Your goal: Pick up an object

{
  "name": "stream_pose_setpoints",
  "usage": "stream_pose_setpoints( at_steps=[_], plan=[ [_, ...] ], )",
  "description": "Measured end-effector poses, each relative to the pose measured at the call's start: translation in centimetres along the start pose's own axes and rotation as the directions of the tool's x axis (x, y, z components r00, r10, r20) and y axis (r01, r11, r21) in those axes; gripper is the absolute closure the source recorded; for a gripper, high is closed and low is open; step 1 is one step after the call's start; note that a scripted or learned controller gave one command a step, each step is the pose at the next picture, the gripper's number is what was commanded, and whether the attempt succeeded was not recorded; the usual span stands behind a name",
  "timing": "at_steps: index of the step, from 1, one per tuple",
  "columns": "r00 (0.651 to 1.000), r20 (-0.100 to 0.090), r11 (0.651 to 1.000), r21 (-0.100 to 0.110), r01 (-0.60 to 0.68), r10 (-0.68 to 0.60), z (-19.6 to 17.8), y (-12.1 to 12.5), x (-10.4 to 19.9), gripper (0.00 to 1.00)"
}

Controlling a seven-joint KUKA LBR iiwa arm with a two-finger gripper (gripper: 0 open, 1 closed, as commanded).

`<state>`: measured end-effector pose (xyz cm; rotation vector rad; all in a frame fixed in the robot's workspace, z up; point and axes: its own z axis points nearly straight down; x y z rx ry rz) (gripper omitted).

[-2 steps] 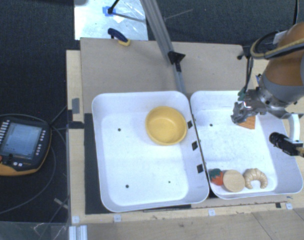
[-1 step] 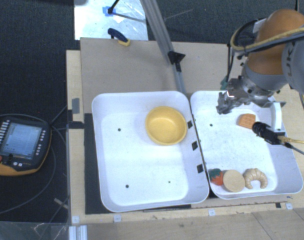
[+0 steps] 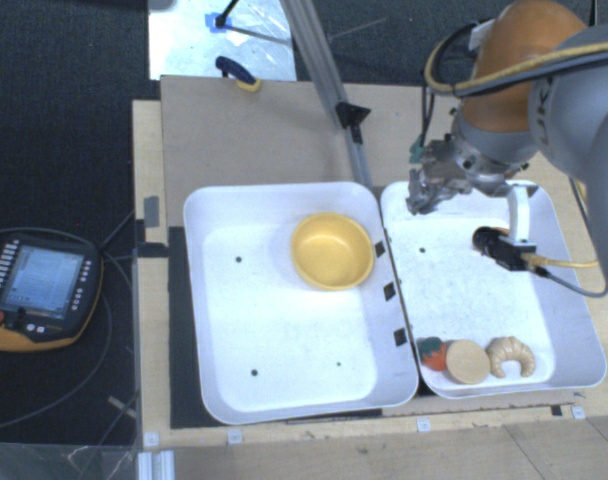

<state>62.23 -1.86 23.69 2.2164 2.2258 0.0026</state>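
Observation:
A yellow bowl (image 3: 332,250) sits upright in the upper right part of the left bin (image 3: 224,308). Along the near edge of the right bin (image 3: 574,318) lie a small red and green piece (image 3: 431,351), a round tan disc (image 3: 467,361) and a croissant-shaped piece (image 3: 511,355), close together. My gripper (image 3: 421,200) hangs over the far left corner of the right bin, well away from those three pieces and to the right of the bowl. I see nothing between its fingers.
A black cylindrical part with a yellow cable (image 3: 499,247) hangs off the arm over the right bin. A metal pole (image 3: 324,68) slants across the board behind the bins. A teach pendant (image 3: 34,288) lies on the floor at left.

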Motion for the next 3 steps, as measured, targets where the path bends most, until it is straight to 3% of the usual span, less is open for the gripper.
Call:
stream_pose_setpoints(
  at_steps=[1, 2, 3],
  plan=[
    [1.000, 0.000, 1.000, 0.001, 0.000, 0.000, 1.2, 1.8, 4.9, 1.00],
    [1.000, -0.001, 1.000, 0.000, 0.001, -0.001, 0.1, 4.0, 10.3, 1.00],
    [1.000, 0.001, 1.000, 0.000, -0.003, 0.003, 0.1, 4.0, 10.0, 0.00]
  ],
)
